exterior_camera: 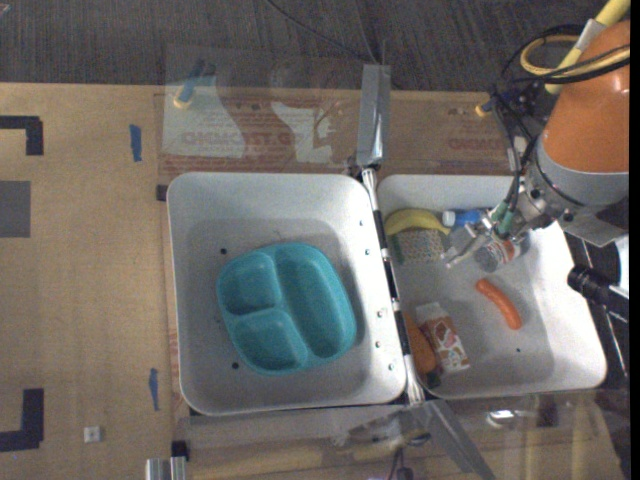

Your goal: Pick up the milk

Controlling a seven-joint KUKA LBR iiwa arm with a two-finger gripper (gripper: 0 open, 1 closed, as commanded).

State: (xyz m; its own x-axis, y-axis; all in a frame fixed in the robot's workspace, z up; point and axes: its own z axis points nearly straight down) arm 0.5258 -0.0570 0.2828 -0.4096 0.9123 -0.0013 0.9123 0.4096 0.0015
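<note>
**Milk carton lying flat in right bin**

The milk carton is lying near the right bin's near-left corner, its long axis running near-to-far, slightly slanted. Its label cannot be read. An orange carrot and a banana are resting nearby. The gripper is hovering farther back; its opening cannot be told.

Even, fairly bright overhead light. The 2 white bins look slightly washed out, with soft shadows inside. Glare streaks the clear plastic sheet. The picture is mildly soft and grainy.
</note>
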